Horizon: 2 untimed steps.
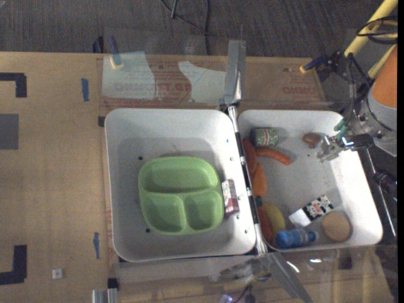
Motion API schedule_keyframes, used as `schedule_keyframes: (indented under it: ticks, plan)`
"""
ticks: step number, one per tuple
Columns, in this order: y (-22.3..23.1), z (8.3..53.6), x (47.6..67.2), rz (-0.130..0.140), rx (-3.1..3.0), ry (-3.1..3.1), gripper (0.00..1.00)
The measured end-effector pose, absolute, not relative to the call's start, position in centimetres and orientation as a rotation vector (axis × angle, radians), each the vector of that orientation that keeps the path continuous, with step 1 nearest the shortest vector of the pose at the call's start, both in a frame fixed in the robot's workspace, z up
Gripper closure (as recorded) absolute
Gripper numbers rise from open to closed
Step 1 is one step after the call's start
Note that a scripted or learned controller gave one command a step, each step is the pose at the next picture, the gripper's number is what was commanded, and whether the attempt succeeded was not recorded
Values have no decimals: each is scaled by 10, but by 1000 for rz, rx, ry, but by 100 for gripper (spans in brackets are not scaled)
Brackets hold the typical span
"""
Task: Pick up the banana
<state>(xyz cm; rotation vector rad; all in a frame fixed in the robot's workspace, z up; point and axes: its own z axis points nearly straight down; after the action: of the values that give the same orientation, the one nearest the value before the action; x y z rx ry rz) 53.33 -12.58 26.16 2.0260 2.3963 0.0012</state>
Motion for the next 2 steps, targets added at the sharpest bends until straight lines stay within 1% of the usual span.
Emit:
schedule_keyframes:
  ticks: [1, 2]
  plan:
    - [-125, 261, 533, 0, 2026, 2398, 0]
    - [-106, 195, 515, -1, 2135, 2305, 0]
